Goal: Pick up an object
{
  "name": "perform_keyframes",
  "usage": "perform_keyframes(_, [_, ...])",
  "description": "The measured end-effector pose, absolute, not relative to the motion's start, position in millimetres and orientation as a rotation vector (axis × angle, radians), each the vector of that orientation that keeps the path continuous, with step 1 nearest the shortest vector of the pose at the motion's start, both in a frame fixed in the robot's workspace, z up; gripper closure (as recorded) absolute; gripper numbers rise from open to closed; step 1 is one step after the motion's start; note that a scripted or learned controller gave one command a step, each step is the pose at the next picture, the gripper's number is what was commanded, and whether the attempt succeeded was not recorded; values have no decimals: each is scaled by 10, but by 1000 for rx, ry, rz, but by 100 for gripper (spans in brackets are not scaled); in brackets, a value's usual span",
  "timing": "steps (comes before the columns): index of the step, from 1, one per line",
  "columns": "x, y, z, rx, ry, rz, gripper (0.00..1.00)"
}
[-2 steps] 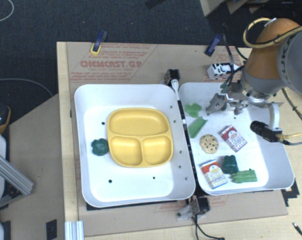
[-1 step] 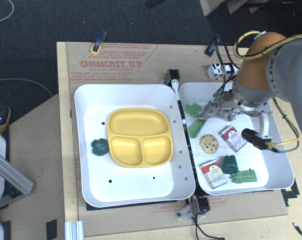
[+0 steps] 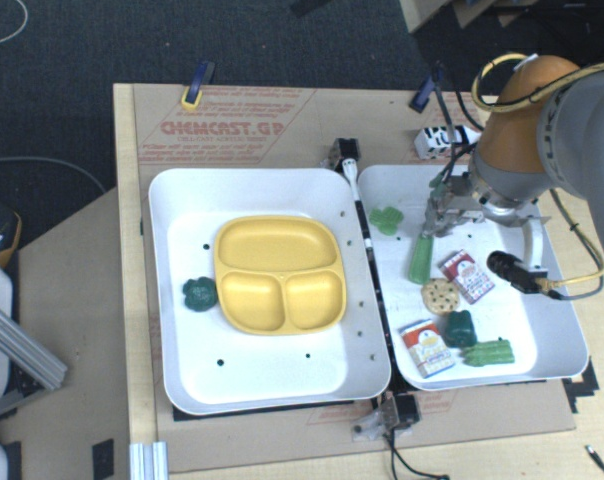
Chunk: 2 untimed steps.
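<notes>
- Camera view: arm [image 3: 542,128] enters from 3 o'clock, orange band at the upper right, wrist angled down over the right bin [image 3: 552,343].
- Gripper [image 3: 434,225] sits low in the right bin's upper half, at 12 o'clock from the bin's centre, its tip just above the top end of a light green stick [image 3: 420,259].
- Cannot tell how the tool is set; nothing seen pinched in it.
- Green stick lies nearly upright in frame, near the right bin's left wall.
- Small light green piece [image 3: 387,219] at 10 o'clock from the stick, close to the bin's upper left corner.
- Red-and-white packet [image 3: 468,275] at 3 o'clock from the stick; round cookie [image 3: 440,295] just below, touching or nearly so.
- Dark green block [image 3: 458,328], second red-and-white packet [image 3: 427,348] and a green bar [image 3: 487,352] cluster at the bin's 6 o'clock.
- Left bin [image 3: 182,368] holds a yellow divided plate [image 3: 279,272] at centre, with a dark green lump [image 3: 199,293] at its 9 o'clock.
</notes>
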<state>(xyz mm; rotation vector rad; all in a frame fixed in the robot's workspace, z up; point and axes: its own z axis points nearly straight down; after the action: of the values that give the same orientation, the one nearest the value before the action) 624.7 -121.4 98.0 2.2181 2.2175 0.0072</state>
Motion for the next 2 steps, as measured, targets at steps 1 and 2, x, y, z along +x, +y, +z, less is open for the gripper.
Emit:
perform_keyframes(1, [6297,-1242,1620,2215,2217,7,100])
perform_keyframes(2, [6309,-1145,2187,2216,2221,4,100])
